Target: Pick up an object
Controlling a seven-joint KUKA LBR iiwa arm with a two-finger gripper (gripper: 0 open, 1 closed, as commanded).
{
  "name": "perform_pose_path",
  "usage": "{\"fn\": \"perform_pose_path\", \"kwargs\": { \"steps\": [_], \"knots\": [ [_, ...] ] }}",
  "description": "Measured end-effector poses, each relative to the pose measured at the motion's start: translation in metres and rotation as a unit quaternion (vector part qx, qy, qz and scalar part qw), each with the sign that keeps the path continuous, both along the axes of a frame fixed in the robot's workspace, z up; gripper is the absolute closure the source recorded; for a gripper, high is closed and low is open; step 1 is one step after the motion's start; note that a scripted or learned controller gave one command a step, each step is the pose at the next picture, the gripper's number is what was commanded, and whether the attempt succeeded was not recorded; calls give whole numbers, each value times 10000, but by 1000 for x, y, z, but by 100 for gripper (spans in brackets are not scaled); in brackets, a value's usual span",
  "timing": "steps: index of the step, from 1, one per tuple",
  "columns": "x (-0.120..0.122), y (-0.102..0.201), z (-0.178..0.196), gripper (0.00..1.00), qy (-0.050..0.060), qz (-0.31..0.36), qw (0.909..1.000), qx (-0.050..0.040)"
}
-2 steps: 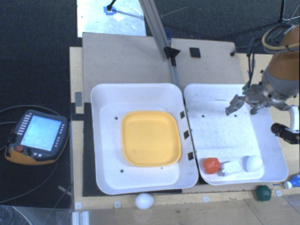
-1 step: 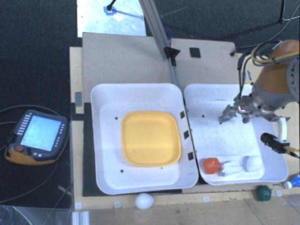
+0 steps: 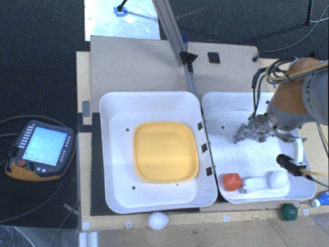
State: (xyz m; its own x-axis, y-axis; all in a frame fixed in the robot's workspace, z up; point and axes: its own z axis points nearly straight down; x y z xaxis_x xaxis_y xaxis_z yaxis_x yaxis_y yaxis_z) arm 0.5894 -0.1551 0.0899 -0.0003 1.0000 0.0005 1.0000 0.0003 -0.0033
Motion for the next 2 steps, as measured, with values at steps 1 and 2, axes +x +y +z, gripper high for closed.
{"fn": "perform_pose_path", "kwargs": {
  "steps": [1, 2],
  "knots": [
    [2, 0, 13, 100, -26, 0, 10000, -4],
    [2, 1, 76, 100, -46, 2, 10000, -8]
  ]
}}
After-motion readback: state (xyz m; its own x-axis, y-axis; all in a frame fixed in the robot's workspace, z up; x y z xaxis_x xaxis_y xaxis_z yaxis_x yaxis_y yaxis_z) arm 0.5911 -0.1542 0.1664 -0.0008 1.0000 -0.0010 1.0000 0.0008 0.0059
